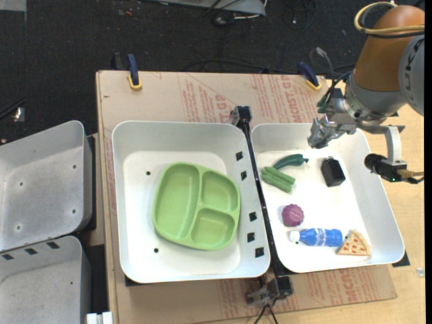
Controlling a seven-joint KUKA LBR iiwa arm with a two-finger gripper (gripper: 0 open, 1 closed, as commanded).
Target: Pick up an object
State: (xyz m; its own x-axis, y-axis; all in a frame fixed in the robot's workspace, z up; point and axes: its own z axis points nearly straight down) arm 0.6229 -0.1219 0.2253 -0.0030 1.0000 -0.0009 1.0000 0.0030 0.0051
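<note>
- Nothing picked up yet, as far as can be judged: every candidate object rests on the floor of the right bin (378,201), none lifted.
- Gripper (318,139) hovering over that bin's 11 o'clock corner, close above the floor, carrying nothing visible; whether open or closed cannot be told from this angle.
- Nearest candidates: dark green pepper (290,160) just to its 7 o'clock, light green bean pods (278,178) a little further the same way, black block (332,171) at its 5 o'clock.
- Farther off toward 6 o'clock: purple onion (292,214), blue bottle (317,237), pizza slice (354,244) near the bin's front rim.
- Left bin (135,147) holding a green divided tray (197,206), not involved.
- Left to do, by judgement: the whole job, namely settle over one object, descend, close, lift.
</note>
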